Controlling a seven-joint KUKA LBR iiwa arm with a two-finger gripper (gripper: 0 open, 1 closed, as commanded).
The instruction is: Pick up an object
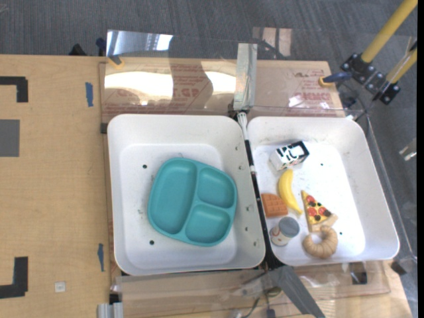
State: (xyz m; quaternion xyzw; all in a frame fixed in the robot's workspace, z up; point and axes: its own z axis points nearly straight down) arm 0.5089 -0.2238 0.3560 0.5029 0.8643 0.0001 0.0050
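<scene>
The right bin holds several toy food items. A black-and-white packet lies near the bin's back. In front of it lies a yellow banana, with an orange waffle piece to its left. A pizza slice sits to the banana's right. A small grey can and a tan croissant lie near the front wall. The left bin holds a teal divided plate.
A clear plastic wall stands behind both bins. A yellow pole with a black clamp rises at the top right. Cardboard covers the bench to the left of the bins.
</scene>
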